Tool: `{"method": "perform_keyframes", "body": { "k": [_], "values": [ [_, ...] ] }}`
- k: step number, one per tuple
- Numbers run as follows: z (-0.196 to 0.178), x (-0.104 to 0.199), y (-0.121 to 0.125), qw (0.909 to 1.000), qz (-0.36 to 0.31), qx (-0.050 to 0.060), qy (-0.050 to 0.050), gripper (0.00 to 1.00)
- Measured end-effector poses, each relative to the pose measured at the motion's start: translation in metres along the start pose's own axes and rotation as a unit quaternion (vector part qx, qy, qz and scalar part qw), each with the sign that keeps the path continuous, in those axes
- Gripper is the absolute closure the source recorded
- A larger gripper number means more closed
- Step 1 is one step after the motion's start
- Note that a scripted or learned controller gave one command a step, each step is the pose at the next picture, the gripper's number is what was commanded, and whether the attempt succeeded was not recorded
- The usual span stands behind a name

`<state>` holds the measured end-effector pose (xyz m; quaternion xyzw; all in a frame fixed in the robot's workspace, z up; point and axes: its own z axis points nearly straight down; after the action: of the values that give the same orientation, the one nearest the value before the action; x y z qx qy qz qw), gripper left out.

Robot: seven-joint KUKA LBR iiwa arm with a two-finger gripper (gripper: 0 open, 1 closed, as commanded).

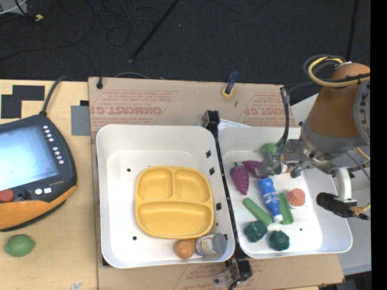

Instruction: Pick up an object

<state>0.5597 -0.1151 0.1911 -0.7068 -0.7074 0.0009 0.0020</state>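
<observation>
The right bin (326, 237) holds several small items: a purple grape bunch (240, 177), a blue bottle (269, 197), a green stick (259, 209), two dark green lumps (255, 231) (279, 240), a pink-orange round piece (295, 197) and a green piece (269, 148). My gripper (270, 167) hangs low over the bin's middle, just above the blue bottle's top end and right of the grapes. A purple scrap (252, 165) lies beside it.
The left bin (115, 162) carries a yellow divided plate (175, 200), with an orange ball (184, 248) and a small can (209, 245) at its near edge. A teach pendant (33, 168) and a green ball (20, 245) rest on the bench at left.
</observation>
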Motion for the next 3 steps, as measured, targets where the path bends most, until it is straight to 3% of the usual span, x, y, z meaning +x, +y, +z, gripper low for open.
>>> {"method": "perform_keyframes", "body": {
  "k": [1,2,3],
  "values": [
    [0.106,0.021,-0.034,1.0000,-0.001,0.004,0.001,0.00],
    [0.089,0.017,-0.031,1.0000,0.005,0.000,0.000,1.00],
    [-0.049,0.075,-0.056,1.0000,-0.003,-0.006,0.001,1.00]
  ]
}}
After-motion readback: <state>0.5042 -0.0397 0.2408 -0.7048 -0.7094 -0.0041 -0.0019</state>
